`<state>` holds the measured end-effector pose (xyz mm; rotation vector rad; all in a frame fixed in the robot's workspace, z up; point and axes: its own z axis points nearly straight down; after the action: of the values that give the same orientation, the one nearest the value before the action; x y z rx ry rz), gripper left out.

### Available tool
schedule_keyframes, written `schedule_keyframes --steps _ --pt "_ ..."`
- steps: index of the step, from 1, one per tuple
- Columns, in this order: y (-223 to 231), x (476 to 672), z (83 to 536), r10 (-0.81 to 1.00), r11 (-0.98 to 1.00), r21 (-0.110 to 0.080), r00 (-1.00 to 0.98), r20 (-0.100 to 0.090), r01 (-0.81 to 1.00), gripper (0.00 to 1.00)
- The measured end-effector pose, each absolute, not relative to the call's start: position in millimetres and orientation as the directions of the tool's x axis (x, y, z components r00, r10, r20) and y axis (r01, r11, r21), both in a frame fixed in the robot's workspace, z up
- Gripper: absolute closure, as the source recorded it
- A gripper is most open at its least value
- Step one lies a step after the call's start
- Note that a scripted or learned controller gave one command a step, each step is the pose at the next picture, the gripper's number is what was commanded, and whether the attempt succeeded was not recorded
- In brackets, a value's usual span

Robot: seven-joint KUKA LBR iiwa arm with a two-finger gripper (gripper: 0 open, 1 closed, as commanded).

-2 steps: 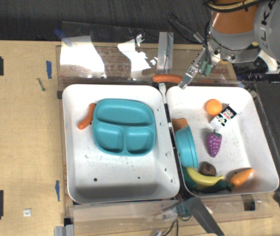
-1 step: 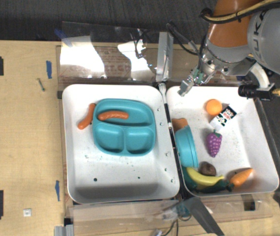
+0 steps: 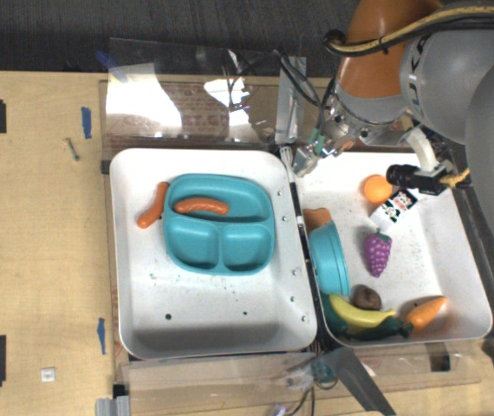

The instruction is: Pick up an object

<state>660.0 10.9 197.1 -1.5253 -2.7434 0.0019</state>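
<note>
A grey arm's gripper (image 3: 309, 156) hangs over the back corner of the right bin (image 3: 455, 258), whether its fingers are parted or closed cannot be told. Below lie an orange (image 3: 375, 188), purple grapes (image 3: 378, 252), a banana (image 3: 360, 313) and a black-and-white card (image 3: 398, 206) (its print too small to read). A teal tray (image 3: 219, 228) in the left bin (image 3: 143, 302) holds a sausage (image 3: 199, 205).
</note>
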Motion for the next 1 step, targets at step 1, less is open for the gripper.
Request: schedule_keyframes --steps 1 --pt "69.4 667.1 191.4 0.838 0.546 0.004 -0.546 -0.002 0.838 1.00"
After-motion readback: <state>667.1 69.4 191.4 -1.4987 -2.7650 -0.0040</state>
